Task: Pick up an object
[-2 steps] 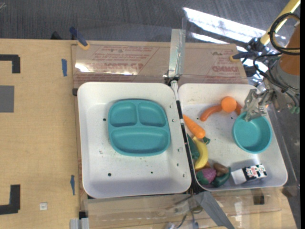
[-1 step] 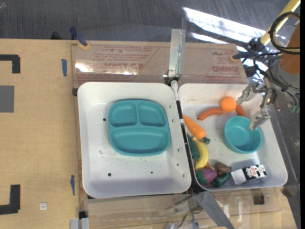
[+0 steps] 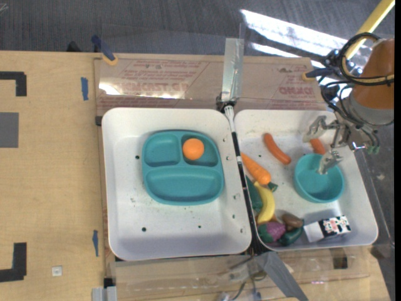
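My gripper (image 3: 323,145) hangs over the right bin (image 3: 366,196) at its far right side, open. One finger (image 3: 315,128) points toward the back and the other (image 3: 330,161) reaches over the rim of a teal bowl (image 3: 318,182). A small red-orange piece (image 3: 318,146) lies between the spread fingers, just behind the bowl; the fingers are not closed on it. A red sausage (image 3: 276,148), a carrot (image 3: 256,170) and a yellow banana (image 3: 265,202) lie to the left in the same bin.
A purple item (image 3: 272,231), a brown item (image 3: 291,219) and a black-and-white box (image 3: 329,227) sit at the right bin's front. The left bin (image 3: 119,187) holds a teal divided plate (image 3: 182,184) with an orange ball (image 3: 193,148).
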{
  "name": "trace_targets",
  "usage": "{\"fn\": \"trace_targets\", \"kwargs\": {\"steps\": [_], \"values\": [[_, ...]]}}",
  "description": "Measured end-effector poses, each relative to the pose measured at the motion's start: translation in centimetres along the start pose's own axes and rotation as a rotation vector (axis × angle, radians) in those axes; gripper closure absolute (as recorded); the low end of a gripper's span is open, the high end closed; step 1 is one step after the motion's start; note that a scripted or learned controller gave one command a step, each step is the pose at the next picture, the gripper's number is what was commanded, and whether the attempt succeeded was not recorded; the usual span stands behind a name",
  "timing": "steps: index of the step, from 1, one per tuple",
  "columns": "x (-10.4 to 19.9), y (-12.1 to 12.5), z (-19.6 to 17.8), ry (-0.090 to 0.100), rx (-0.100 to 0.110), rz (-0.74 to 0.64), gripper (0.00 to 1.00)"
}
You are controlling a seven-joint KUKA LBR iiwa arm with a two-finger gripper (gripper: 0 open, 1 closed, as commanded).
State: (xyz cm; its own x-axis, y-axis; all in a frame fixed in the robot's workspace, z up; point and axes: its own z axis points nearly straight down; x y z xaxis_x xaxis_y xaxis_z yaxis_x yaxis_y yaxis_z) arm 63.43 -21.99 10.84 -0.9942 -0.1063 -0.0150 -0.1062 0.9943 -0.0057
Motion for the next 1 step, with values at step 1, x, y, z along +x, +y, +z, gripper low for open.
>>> {"fn": "trace_targets", "kwargs": {"steps": [1], "values": [[-1.74, -0.45, 1.98, 0.005, -0.005, 0.039, 0.0]]}}
